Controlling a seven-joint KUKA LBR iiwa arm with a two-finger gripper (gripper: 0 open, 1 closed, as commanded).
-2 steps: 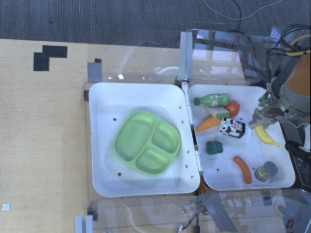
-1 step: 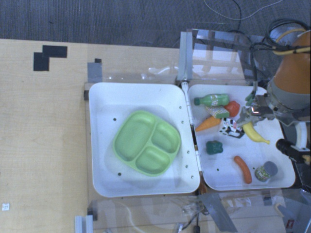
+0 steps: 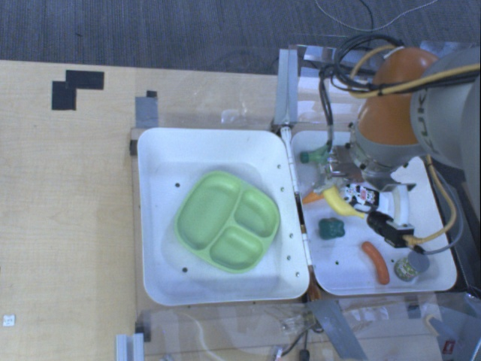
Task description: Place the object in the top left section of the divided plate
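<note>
Pale wood bench [image 3: 68, 224] under a slanted overhead camera, dark carpet [image 3: 188, 13] beyond its far edge; two shallow white bins side by side on it.

Gripper [image 3: 340, 173]: low over the right bin [image 3: 436, 273], at that bin's upper-left part. Arm body and orange band [image 3: 394, 96] cover most of it. Cannot tell whether it is open, closed, or gripping anything.

Landmark for positions: the yellow banana [image 3: 340, 202], lying in the right bin.
- Gripper sits directly above the banana's upper end; contact cannot be judged.
- Small orange piece [image 3: 311, 198]: just left of the banana, near the bin's left wall.
- Green item [image 3: 312, 156]: above-left of the banana, partly hidden by the wrist hardware.
- Dark green lumpy object [image 3: 331, 229]: just below the banana, apart from it.
- Red-orange sausage-shaped object [image 3: 376, 262]: below-right of the banana, lying at a slant.
- Round grey-green object [image 3: 406, 269]: right of the sausage, near the bin's lower-right corner.
- Black and white fitting with yellow cable [image 3: 391, 228]: right of the banana, hanging off the arm.

Left bin [image 3: 158, 277]: well left of the banana. Holds the green divided plate [image 3: 228, 221], lying flat and rotated, three compartments visible. Task object is not identified by the task wording; all loose items lie in the right bin.

Black tape marks [image 3: 74, 87] on the bench, far upper left of the banana.
</note>
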